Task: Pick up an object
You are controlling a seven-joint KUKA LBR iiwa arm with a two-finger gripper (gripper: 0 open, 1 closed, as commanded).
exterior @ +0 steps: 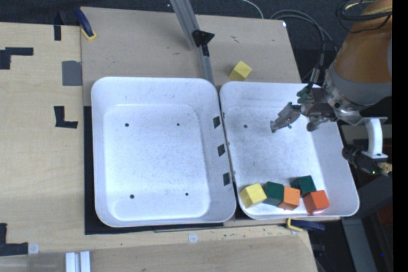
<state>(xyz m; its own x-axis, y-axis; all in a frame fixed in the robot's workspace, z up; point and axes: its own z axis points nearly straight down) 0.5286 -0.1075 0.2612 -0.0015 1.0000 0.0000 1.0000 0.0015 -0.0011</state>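
Camera view, metal jaws (297, 119) spread apart over right bin (255, 137), 5 matte cubes (285, 193) along its near edge

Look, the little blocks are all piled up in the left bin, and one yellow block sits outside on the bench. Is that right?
Not quite. The camera view shows the pile of blocks in the near corner of the right bin, not the left bin. The rest holds: one yellow block does sit outside on the bench, just beyond the bins.

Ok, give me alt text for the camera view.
A grey robot arm holds its tool over the right bin, above a cluster of coloured blocks in its near corner. A yellow block lies on the bench outside.
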